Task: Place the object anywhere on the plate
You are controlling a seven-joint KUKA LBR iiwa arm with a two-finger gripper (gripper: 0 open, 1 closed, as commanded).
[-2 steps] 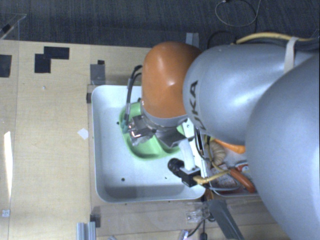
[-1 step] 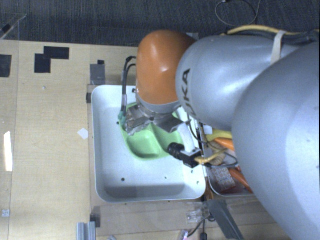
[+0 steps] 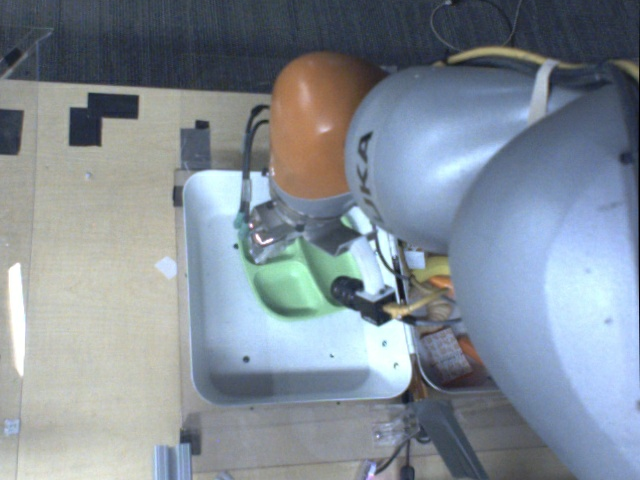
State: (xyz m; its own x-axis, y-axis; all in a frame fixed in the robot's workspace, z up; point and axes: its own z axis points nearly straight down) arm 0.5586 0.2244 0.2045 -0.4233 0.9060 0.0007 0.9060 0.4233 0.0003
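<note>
Reaching from right, arm (image 3: pixel 450 168) bends down over green plate (image 3: pixel 290 283) in left bin (image 3: pixel 215 298); claw state unclear.

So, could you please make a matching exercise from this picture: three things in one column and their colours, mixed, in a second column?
Things:
1. plate
2. left bin
3. band above the wrist

Colours:
a. orange
b. white
c. light green

Pairs: 1-c, 2-b, 3-a
</note>
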